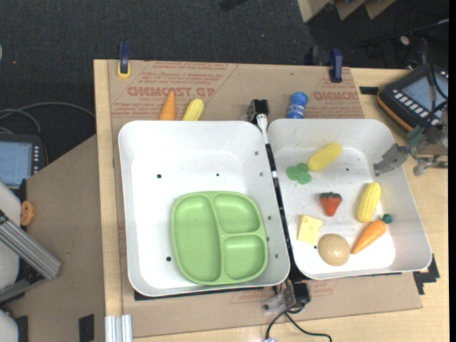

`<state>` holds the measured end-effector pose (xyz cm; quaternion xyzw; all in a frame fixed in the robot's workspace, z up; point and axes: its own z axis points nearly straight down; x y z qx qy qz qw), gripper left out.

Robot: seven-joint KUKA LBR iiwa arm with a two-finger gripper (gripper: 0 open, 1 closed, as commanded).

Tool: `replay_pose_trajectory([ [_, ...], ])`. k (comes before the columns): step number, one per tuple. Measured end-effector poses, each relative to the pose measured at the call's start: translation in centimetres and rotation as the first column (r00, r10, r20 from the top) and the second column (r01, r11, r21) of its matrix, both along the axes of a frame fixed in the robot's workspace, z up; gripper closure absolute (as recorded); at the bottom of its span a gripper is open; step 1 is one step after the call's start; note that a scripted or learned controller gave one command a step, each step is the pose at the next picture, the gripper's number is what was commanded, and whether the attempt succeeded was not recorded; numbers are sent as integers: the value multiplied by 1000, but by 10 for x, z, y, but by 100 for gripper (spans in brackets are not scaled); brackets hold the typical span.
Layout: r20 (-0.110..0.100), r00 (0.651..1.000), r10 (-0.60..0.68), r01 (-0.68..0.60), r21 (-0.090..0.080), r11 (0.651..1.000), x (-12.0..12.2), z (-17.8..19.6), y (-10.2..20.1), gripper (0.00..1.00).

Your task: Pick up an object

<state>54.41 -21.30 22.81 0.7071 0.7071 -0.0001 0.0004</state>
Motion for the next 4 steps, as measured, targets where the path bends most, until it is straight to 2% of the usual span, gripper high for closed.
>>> replay_pose_trajectory([
  [1,2,1000,4,-4,4,1000,-51,-133,-7,0],
  [2,-5,1000,7,-7,7,1000,-65,-144,79,0],
  [3,2,1000,-2,2,-1,1000,-64,-133,72,100],
  [4,13,1000,15,-15,5,1000,-20,-38,182,100],
])
